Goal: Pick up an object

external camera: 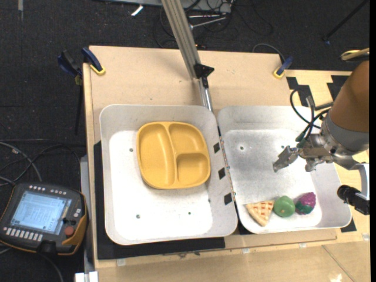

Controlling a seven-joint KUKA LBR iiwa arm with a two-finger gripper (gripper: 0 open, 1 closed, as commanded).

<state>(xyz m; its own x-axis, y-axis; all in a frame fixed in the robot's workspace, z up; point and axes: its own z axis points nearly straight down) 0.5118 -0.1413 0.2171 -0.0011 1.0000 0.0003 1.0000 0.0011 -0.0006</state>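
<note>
1. Two shallow white bins side by side on a wooden bench (pixel 147 75): left bin (pixel 117 216) and right bin (pixel 252 128).
2. In the left bin, a yellow plate (pixel 174 155) with three compartments, lying flat near the middle, slightly toward the far side.
3. In the right bin, three small things in a row along the near edge: a tan waffle wedge (pixel 260 211), a green round toy (pixel 284 206) and a purple round toy (pixel 305 202).
4. Wedge leftmost, green toy just beside it, purple toy just beside the green one; hard to tell whether touching.
5. Reaching in from the right, a grey arm (pixel 352 110), with a gripper (pixel 286 158) above the bare floor of the right bin, about the middle of it.
6. Gripper pointing left, with nothing visible between its fingers; open or clenched cannot be told at this angle.
7. Gripper well apart from the three small things, which lie nearer the viewer.
8. Off the bench at lower left, a handheld control pad (pixel 41 216) with a lit screen, on dark carpet.
9. Above the bench, a slanted metal pole (pixel 182 31) ending near the gap between the bins.
</note>
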